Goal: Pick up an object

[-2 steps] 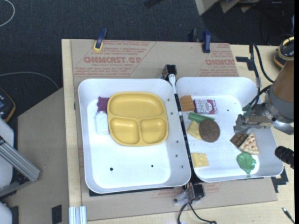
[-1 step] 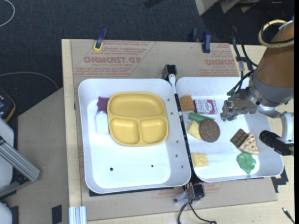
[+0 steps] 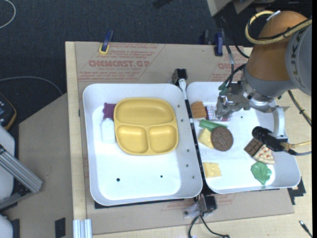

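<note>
Gripper: the two-finger gripper (image 3: 225,105) hangs low over the far-left part of the right bin (image 3: 290,175), under the arm's orange band (image 3: 277,38). Whether anything sits between its tips, or how wide they stand, I cannot tell; wrist and cables hide them.

Nearest things: a small pink-and-white item (image 3: 212,112) lies just beside the gripper at about 8 o'clock, touching or nearly touching a brown toast-like block (image 3: 198,110) further out at 9 o'clock.

Next nearest: a green pod-like piece (image 3: 212,125) at about 7 o'clock, its long axis running roughly 10 to 4 o'clock; below it a round brown cookie-like disc (image 3: 222,139) at 6 o'clock, overlapping a pale yellow wedge (image 3: 205,138).

Further off: a yellow cheese-like square (image 3: 212,169) at 6 to 7 o'clock; a dark chocolate-like bar (image 3: 252,147), a pizza-like slice (image 3: 265,156) and a green leafy piece (image 3: 261,172), all at 4 to 5 o'clock and well apart from the gripper.

Left bin: the left bin (image 3: 99,182) holds a yellow divided tray (image 3: 146,125), with a purple item (image 3: 108,109) and a white bottle-like item (image 3: 107,131) against its 9 o'clock side; all far off at 9 o'clock.

Judgement: the pink-and-white item looks the likeliest target, needing only a slight shift toward 8 o'clock. The crowding against the brown block could spoil a clean hold.
</note>
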Robot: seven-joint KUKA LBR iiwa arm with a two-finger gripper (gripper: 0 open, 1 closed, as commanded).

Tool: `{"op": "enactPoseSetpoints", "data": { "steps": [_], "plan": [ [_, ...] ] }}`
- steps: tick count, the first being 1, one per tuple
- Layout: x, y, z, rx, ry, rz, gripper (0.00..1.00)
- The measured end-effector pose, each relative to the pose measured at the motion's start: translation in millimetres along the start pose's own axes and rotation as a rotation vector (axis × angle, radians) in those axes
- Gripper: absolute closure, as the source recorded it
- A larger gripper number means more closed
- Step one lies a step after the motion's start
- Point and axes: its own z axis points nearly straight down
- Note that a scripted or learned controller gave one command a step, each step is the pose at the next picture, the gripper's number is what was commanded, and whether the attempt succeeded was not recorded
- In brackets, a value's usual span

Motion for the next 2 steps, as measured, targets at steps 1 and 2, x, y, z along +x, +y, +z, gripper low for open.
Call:
{"op": "enactPoseSetpoints", "data": {
  "steps": [1, 2],
  "plan": [
    [41, 25, 7, 0.0, 0.001, 0.0, 1.0],
    [74, 50, -14, -0.002, 0.001, 0.001, 1.0]
  ]
}}
